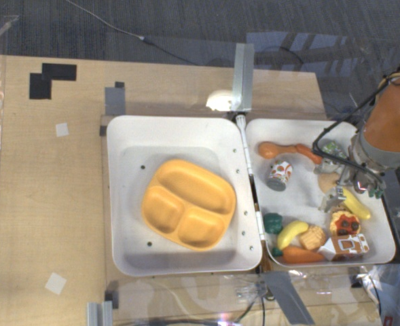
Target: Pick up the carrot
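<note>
The carrot (301, 255) is an orange, tapered piece lying flat against the near wall of the right bin (388, 250), just below a yellow banana (291, 233). My gripper (338, 194) hangs low over the right half of that bin, under the orange-banded wrist (392, 122). It sits among a yellow stick-shaped item (356, 205) and a pale piece (328, 181). The gripper is up and to the right of the carrot, well apart from it, and nothing shows as held.
The right bin also holds an orange spoon-like toy (284, 149), a small can (279, 174), a green piece (273, 223), a waffle-like piece (313, 236) and printed boxes (349, 243). A yellow divided plate (188, 204) lies in the left bin (128, 148).
</note>
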Motion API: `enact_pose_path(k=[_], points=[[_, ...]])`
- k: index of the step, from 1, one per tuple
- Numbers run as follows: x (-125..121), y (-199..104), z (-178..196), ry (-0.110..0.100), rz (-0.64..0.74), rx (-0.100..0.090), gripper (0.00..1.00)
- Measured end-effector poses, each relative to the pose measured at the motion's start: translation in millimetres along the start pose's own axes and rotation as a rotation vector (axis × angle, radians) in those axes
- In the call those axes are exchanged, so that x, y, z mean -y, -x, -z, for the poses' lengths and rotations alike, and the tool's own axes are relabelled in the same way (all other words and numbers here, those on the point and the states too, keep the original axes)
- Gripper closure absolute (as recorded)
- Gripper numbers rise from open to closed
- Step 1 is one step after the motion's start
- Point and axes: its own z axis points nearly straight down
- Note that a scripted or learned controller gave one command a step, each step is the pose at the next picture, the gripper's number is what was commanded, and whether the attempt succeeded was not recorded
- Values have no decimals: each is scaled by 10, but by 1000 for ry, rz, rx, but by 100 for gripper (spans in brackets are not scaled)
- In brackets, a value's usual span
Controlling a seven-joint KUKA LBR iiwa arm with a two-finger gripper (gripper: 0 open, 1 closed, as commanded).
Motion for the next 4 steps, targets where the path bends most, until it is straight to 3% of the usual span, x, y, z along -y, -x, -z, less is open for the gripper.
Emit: enact_pose_path(k=[1, 2, 3, 4], points=[[-447, -423, -124, 0, -51, 14, 0], [-657, -807, -59, -9, 242, 52, 0], [-159, -520, 315, 0, -141, 10, 0], [-570, -811, -101, 1, -153, 10, 0]])
